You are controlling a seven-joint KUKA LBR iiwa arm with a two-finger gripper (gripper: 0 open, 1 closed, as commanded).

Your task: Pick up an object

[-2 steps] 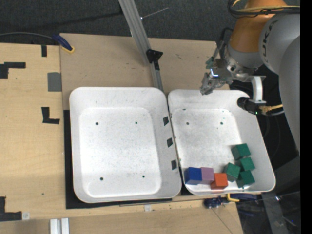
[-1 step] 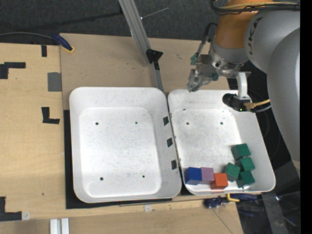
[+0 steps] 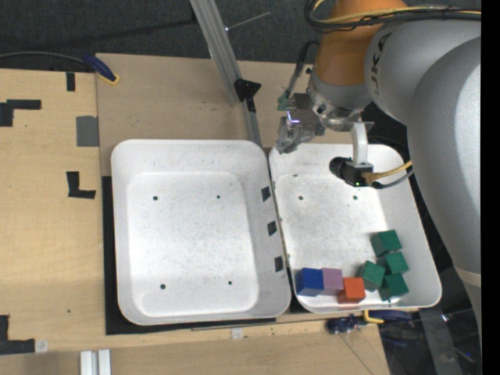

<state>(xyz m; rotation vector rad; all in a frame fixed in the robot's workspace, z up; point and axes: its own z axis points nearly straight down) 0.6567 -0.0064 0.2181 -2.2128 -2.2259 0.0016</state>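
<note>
Several small blocks lie along the near edge of the right bin (image 3: 328, 209): a blue block (image 3: 311, 280), a purple block (image 3: 333, 278) and an orange block (image 3: 353, 289) in a row. A cluster of green blocks (image 3: 387, 264) sits at the near right corner. My gripper (image 3: 292, 136) hangs over the far left corner of the right bin, well away from the blocks, pointing down under the grey arm with its orange band (image 3: 351, 30). I see no block at its tip.
The left bin (image 3: 187, 233) adjoins the right one along a shared rim. A slanted metal rail (image 3: 223, 53) runs down to the bins' far junction. The arm's bulk covers the right side. Black tape marks dot the bench at left.
</note>
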